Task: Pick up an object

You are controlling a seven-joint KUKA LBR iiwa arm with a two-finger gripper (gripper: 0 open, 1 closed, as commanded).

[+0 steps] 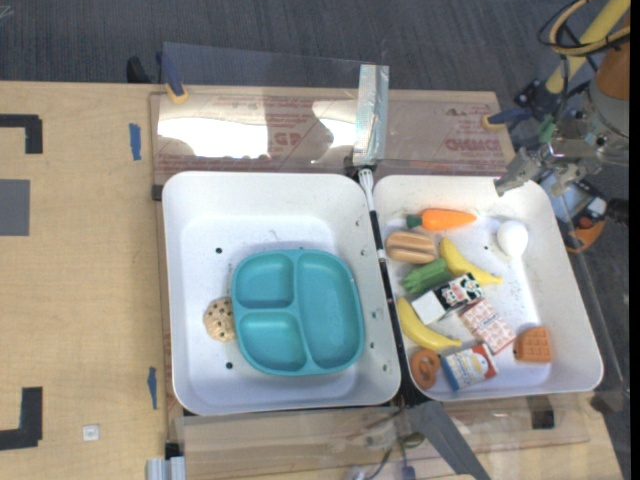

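Now, camera view: a slanted look down on the bench (70, 268) with two white bins side by side.
Arm: grey, reaching in from the right, with a yellow cable looped above it.
Gripper (528, 171): over the far right corner of the right bin (580, 313), above the rim and apart from every item inside; nothing is seen in its grasp, and I cannot tell whether it is open or closed.
Right bin, far end: an orange carrot (448, 219) lies flat, a hot dog (411, 246) is just in front of it by the left wall, and a white egg (512, 238) sits to the right, the item nearest the gripper.
Right bin, middle: a small banana (468, 263), a green vegetable (427, 274) beside it, a black-and-white carton (460, 291) and a white block (427, 306) crowded together.
Right bin, near end: a larger banana (425, 328), a red-and-white packet (488, 323), a waffle (534, 345) near the right wall, a doughnut (425, 368) and a blue-and-orange carton (468, 365).
Left bin (190, 208): a teal divided plate (297, 311) lies in the near half, and a cookie (218, 318) touches its left edge.
Behind the bins: a clear panel (260, 118) stands upright.
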